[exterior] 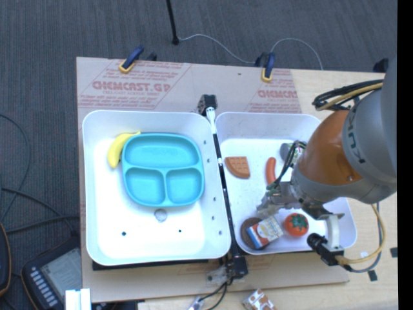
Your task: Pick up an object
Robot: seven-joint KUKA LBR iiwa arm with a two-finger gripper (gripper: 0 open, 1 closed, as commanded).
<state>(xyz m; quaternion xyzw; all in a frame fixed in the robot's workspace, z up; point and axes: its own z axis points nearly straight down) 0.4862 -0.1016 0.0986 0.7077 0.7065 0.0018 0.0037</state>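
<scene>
round glossy tomato (297, 225) beside boxy carton (264, 231).

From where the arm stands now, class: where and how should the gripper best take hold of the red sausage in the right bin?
Grip the red sausage across its narrow middle, coming straight down from above. It lies flat on the floor of the right bin, its long axis running roughly up and down the view, so the fingers should probably close from its left and right sides. The toast slice lies apart on its left, leaving room.
</scene>
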